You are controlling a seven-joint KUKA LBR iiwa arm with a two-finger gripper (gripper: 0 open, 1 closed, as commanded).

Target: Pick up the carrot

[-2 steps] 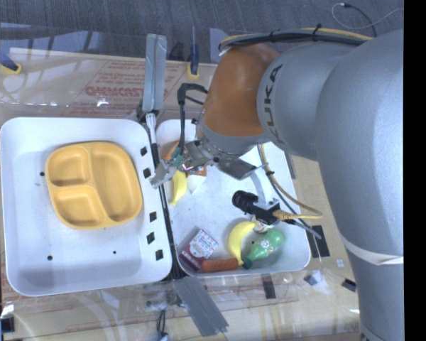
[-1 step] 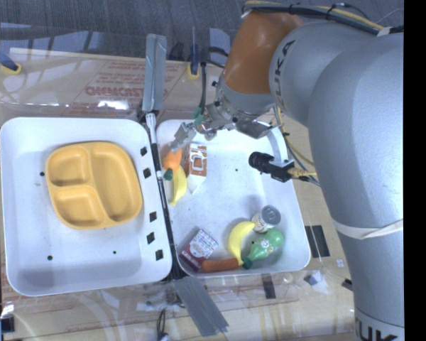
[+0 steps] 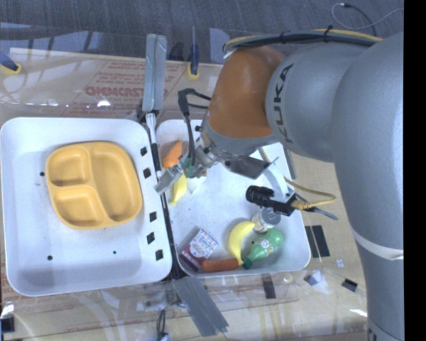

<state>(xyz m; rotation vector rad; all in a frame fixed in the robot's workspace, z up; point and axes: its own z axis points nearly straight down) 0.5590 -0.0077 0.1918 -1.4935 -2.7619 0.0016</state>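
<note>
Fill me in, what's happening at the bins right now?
The arm reaches in over the right bin, its gripper down at that bin's upper left corner, close to the carrot. The view does not show whether the carrot is between its fingers, so I can't call it picked. A yellow piece lies just below the gripper. Lower in the same bin sit a lemon, a green toy, a small packet and a sausage. The left bin holds a yellow divided plate.

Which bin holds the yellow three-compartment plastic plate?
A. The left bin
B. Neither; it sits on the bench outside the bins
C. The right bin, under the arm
A: the yellow three-compartment plastic plate lies flat in the left white bin, apart from the right bin's clutter.
</note>
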